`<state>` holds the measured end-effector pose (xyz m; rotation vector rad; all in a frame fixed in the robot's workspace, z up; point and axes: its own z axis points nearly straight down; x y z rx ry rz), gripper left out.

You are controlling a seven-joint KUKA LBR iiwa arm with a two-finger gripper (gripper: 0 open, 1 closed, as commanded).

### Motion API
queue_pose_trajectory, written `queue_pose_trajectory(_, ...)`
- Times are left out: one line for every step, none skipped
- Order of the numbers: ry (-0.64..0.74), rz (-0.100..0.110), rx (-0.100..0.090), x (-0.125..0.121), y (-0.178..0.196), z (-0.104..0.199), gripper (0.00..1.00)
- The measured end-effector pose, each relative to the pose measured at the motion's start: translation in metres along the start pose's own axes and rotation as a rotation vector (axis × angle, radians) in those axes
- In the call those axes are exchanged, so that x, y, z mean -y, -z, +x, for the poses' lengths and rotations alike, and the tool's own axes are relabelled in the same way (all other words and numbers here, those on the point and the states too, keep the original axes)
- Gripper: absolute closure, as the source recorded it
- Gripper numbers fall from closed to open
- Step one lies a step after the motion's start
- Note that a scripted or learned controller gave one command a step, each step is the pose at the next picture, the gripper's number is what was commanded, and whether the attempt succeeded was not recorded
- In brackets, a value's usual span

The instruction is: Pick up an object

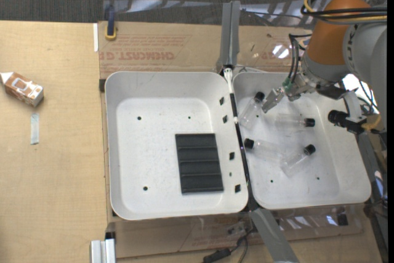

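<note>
Several clear plastic vials with black caps lie in the right bin (345,191): one cap at the top left (259,96), one near the bin's left wall (249,143), and two towards the middle (309,123) (309,149). Their transparent bodies are hard to make out against the white floor. My gripper (273,99) hangs over the upper left part of this bin, slanting down to the left, just right of the top-left vial. Nothing is visibly held. A black ridged block (198,162) lies flat in the left bin (123,132).
A grey divider post (229,34) rises between the bins at the back. The arm's orange band (335,28) and black cables overhang the right bin's far right. A small carton (23,89) and a pale strip (34,130) lie on the bench at left.
</note>
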<state>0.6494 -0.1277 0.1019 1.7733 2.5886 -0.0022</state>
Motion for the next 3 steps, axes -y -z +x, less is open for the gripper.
queue_pose_trajectory(0.000, 0.000, 0.000, 0.0000, 0.0000, 0.0000, 0.00)
queue_pose_trajectory(0.000, 0.000, 0.000, 0.0000, 0.0000, 0.0000, 0.00)
queue_pose_trajectory(0.000, 0.000, 0.000, 0.0000, 0.0000, 0.0000, 0.00)
